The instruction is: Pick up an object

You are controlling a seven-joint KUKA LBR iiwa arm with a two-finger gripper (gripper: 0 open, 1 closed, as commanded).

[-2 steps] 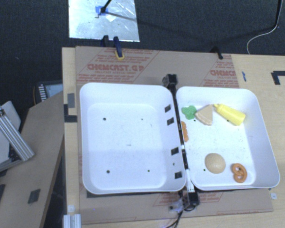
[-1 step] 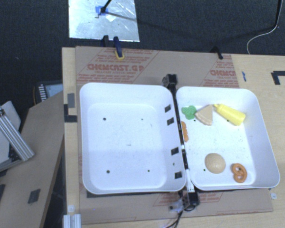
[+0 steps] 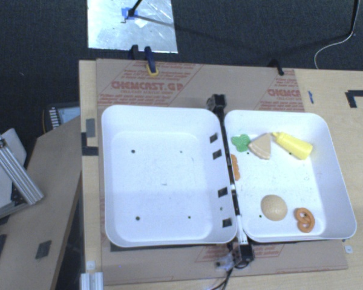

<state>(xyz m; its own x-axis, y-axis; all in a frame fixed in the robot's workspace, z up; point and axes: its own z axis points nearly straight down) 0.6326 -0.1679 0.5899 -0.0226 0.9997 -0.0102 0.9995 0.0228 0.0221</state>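
Right bin [image 3: 336, 180]: yellow bottle [image 3: 293, 144] lies flat, long axis upper-left to lower-right.

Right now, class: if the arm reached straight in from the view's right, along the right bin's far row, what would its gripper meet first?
Probably the yellow bottle, then the tan wedge, provided it clears the bin's right wall. Its height cannot be judged.

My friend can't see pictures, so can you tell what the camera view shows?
Two shallow white bins sit side by side on a bench. The right bin holds a yellow bottle, a tan wedge, a green piece, a round tan ball and a small pretzel. The left bin sits beside it.
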